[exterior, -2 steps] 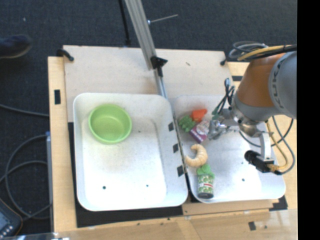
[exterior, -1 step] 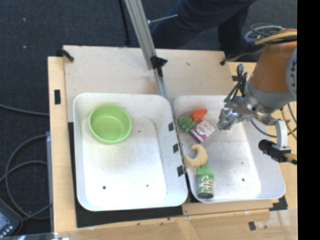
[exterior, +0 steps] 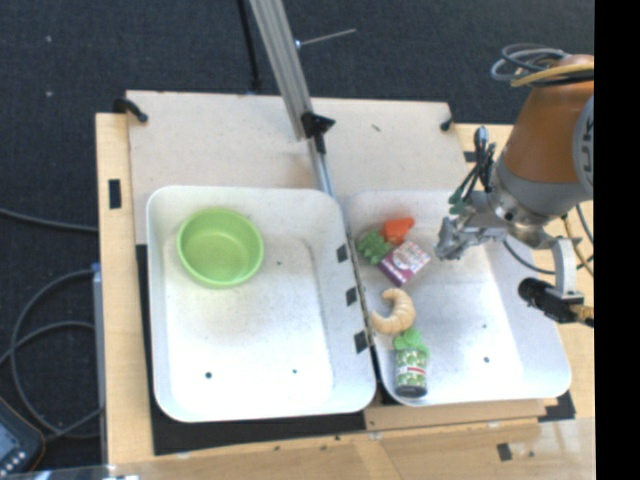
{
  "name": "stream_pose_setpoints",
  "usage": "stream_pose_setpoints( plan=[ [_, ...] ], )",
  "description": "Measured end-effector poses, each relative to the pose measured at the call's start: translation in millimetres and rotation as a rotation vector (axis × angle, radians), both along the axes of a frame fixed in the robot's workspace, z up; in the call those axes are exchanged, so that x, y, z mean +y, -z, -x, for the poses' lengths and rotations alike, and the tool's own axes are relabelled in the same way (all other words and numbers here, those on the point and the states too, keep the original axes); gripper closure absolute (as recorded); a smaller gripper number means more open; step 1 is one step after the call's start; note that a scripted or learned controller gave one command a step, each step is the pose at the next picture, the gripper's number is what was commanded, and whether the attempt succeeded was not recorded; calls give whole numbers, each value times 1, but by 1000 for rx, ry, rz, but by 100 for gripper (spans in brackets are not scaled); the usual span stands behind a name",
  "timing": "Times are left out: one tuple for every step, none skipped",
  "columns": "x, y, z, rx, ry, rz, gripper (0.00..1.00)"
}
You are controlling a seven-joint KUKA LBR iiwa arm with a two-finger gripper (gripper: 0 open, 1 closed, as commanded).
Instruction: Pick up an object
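The pincer (exterior: 450,243) hangs beside the pink-and-white packet (exterior: 406,261) in the right bin (exterior: 520,353), its grip state untellable; crowded against the green toy (exterior: 373,245), the packet may slip aside.

Right bin's (exterior: 520,353) right half bare — objects (exterior: 398,278) leftward.

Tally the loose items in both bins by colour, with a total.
Green: 3 (bowl, block, small bottle)
Orange: 1 (piece)
Pink and white: 1 (packet)
Tan: 1 (croissant)
Total: 6
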State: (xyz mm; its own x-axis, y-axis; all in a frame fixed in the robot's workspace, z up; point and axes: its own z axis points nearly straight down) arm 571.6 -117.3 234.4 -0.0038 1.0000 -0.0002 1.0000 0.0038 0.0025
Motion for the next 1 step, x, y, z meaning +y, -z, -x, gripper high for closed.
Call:
stream_pose_setpoints(
  plan=[
    [54,-2,-28,0,-4,-2,100]
  ],
)
